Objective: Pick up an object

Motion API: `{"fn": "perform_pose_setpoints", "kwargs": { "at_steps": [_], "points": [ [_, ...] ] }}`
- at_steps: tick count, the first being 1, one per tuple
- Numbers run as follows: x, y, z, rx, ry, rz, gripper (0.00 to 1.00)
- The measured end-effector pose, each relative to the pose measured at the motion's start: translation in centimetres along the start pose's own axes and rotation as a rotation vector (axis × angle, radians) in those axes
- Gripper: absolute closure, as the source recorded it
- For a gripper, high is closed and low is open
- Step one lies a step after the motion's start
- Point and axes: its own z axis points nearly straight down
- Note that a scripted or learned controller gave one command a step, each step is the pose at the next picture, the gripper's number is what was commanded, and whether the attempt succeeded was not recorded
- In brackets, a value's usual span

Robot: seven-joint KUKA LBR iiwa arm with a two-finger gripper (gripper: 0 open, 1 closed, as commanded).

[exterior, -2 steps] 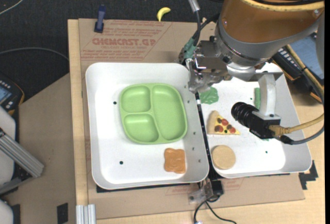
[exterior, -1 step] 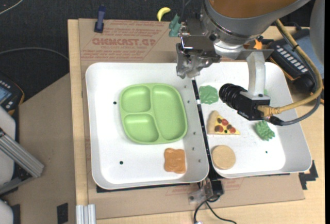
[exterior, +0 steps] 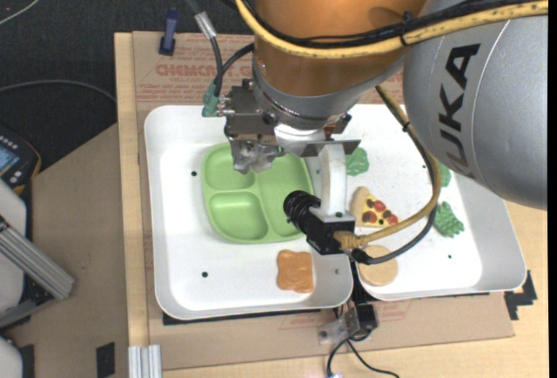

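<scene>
Likely target is the green divided tray (exterior: 248, 206) in the left bin (exterior: 174, 219), directly under the gripper (exterior: 252, 160): light, rigid, slick plastic, so pinch a thin rim or divider wall; claw state I cannot tell.

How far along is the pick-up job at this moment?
Done: the tool is low over the green divided tray in the left bin. In hand: nothing visibly gripped. Left: grasping and lifting something; the orange toast piece and pizza slice lie untouched.
</scene>
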Motion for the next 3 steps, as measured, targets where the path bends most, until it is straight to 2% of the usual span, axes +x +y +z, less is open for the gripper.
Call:
{"fn": "perform_pose_setpoints", "kwargs": {
  "at_steps": [1,2,3],
  "points": [
    [-3.0,0.3,-14.3,-0.027,0.009,0.011,1.0],
    [-3.6,5.4,0.2,0.005,-0.005,0.012,1.0],
    [-0.2,1.6,8.4,0.004,-0.002,0.004,1.0]
  ]
}}
